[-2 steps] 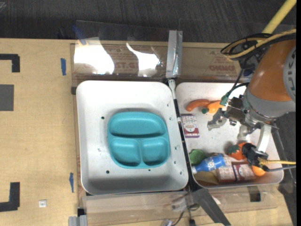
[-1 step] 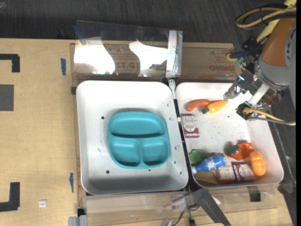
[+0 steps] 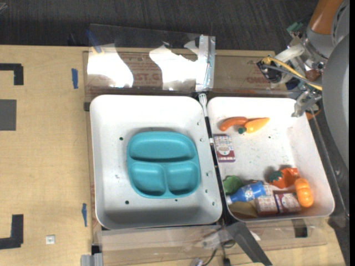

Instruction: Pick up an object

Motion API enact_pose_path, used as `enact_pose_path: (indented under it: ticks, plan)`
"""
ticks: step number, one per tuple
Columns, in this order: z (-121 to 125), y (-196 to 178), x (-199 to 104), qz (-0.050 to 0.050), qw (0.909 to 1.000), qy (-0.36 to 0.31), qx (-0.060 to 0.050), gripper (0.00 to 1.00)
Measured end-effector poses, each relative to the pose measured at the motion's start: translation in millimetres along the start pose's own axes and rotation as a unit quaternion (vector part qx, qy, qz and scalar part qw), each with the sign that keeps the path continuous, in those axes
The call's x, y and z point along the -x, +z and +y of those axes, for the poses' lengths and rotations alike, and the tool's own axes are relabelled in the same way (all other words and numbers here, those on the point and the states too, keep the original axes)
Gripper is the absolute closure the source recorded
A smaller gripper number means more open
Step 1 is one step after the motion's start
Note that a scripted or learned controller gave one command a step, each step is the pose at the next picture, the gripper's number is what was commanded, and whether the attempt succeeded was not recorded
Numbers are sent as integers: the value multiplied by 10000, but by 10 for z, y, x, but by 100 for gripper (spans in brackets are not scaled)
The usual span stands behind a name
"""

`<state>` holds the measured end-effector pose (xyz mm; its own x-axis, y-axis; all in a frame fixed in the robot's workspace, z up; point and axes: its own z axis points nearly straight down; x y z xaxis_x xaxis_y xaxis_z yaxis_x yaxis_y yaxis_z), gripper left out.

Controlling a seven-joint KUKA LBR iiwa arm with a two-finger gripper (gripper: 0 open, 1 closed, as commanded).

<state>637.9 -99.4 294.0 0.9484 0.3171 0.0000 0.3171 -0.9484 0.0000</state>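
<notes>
— Grey arm [image 3: 335, 65] reaches in at top right; pincer [image 3: 302, 105] hangs over the right bin's [image 3: 321, 165] far corner.
— Grasping anything?
— Cannot tell. Carrots [image 3: 244, 124] lie in that bin, apart from it.

Teal tray [image 3: 163, 162] in left bin [image 3: 105, 115], toy food in right bin [image 3: 288, 143]

grey arm [image 3: 337, 76] with orange band [image 3: 326, 13], yellow and black cables [image 3: 288, 68] near the wrist
</notes>
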Motion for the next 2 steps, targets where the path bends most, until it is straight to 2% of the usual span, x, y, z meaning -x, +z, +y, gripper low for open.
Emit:
enact_pose_path:
  ticks: [1, 2]
  plan:
    - [63, 726, -174, -58, 9996, -287, -31, 0]
    - [401, 36, 10, 10, 9983, 591, 5, 0]
